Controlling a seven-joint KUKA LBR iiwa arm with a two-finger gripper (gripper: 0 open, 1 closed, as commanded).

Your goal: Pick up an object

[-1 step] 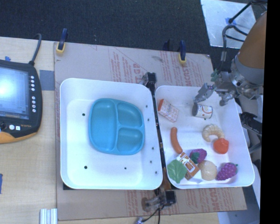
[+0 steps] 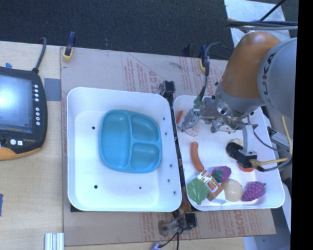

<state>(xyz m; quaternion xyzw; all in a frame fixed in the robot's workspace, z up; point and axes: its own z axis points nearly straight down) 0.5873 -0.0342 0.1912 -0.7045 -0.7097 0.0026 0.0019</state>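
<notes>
Candidate object: orange sausage (image 2: pixel 197 156), lying in the right bin (image 2: pixel 274 203) near its left wall, long axis running toward the tabletop's near edge. Gripper (image 2: pixel 190 120) sits just beyond the sausage's far end, at the bin's far-left corner; finger state cannot be told. Toy foods (image 2: pixel 226 185) cluster along the near wall.

Smooth blue plastic tray (image 2: pixel 130 141) in glossy white bin (image 2: pixel 79 196); wooden bench (image 2: pixel 25 204)
</notes>
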